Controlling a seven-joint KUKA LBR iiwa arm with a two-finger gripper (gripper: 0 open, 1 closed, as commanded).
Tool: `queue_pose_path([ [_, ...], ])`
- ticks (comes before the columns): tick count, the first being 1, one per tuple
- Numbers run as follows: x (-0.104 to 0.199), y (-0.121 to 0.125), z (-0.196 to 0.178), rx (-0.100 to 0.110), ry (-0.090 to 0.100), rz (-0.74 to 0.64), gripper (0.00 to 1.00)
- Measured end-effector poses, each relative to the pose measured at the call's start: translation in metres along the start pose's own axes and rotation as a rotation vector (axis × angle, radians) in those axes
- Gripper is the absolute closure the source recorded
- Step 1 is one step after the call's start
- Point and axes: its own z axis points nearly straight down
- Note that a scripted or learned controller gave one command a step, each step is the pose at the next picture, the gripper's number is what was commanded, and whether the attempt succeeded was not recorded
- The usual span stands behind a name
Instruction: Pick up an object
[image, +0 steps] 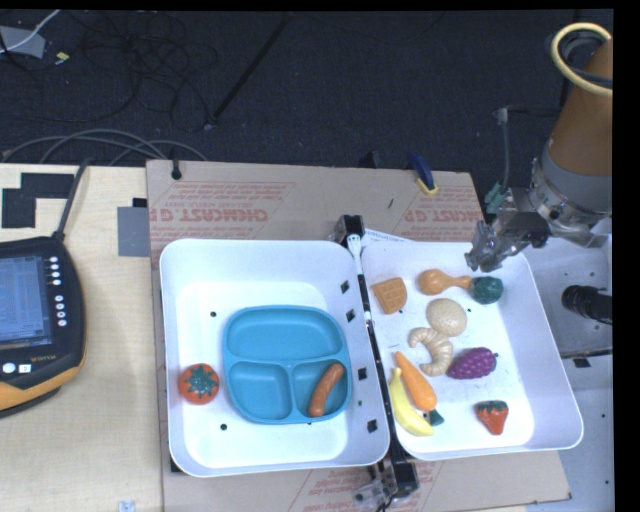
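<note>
Camera view from above: two white bins sit side by side on the counter (250, 205). Over in the right bin (555, 400) there's a scatter of toy food: a tan bread slice (390, 294), a tan gourd (440, 282) touching a dark green lump (488, 290), a cream egg-shaped piece (447, 317), a pale curled piece (433, 350) just below it, purple grapes (472, 363), a carrot (415, 380) lying across a banana (405, 405), and a strawberry (492, 415) near the front. The arm (580, 130) comes in from the right, and its pincer (487, 250) hangs at the bin's far right corner, just above the green lump; nothing sits between its fingers, and whether they're spread or closed I can't tell. In the left bin (190, 280), a blue divided tray (275, 360) with a sausage (326, 390) in its front right compartment, and a tomato (199, 383) beside the tray's left side. A tablet (35, 320) rests at far left.
</note>
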Motion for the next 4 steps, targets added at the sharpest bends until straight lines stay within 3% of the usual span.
queue_pose_path([
  [1, 0.11, 0.023, -0.106, -0.012, 0.002, -0.012, 1.0],
  [2, 0.039, 0.008, -0.172, -0.006, -0.004, 0.006, 1.0],
  [3, 0.131, -0.018, -0.163, 0.003, 0.001, -0.008, 1.0],
  [4, 0.078, -0.025, -0.14, 0.004, -0.002, 0.005, 1.0],
])
